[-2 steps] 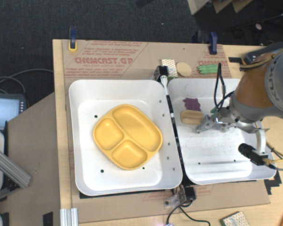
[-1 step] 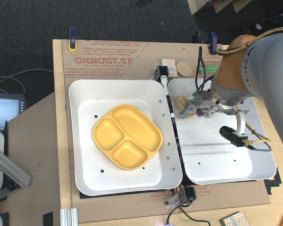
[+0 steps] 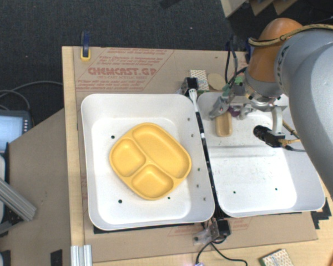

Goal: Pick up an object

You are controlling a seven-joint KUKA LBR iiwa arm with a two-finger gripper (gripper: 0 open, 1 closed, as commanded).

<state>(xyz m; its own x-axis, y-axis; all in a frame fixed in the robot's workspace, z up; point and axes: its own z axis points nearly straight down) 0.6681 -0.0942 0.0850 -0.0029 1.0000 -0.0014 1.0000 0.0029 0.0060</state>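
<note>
Over right bin (image 3: 266, 176), tool (image 3: 228, 111) above tan block (image 3: 223, 124)

You see a yellow divided plate (image 3: 150, 160) in the white left bin (image 3: 100, 193) — the right bin (image 3: 266, 187) is white too. A tan block (image 3: 223, 124) lies there — the arm (image 3: 305, 76) grey, banded orange. The board (image 3: 122, 71) carries red lettering.

yellow tray (image 3: 150, 159) blocks left bin (image 3: 94, 148); right bin (image 3: 261, 182) mostly open.
</note>
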